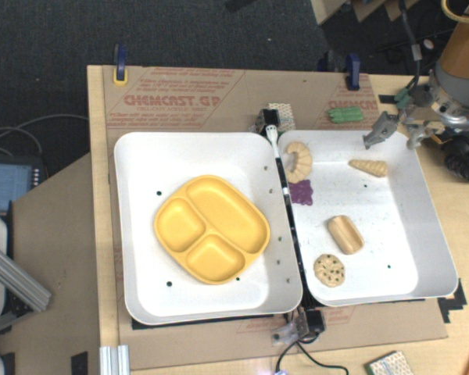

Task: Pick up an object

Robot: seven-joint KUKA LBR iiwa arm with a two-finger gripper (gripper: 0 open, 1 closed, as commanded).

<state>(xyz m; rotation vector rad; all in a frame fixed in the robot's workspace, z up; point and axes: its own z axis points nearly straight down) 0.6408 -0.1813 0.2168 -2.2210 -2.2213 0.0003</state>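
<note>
Jaws (397,128) spread apart, nothing between them, at the right bin's (422,233) far edge. Nearest target: cone-shaped piece (369,166), just inside that edge. Probably light, rigid, tapered, so may slip; grip across the thick end.

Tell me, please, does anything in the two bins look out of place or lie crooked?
Only small things. The yellow plate lies turned at an angle in the left bin. The purple piece sits at the right bin's left rim, near the gap. A green object lies outside both bins, on the board behind them. Nothing looks spilled or broken.
</note>
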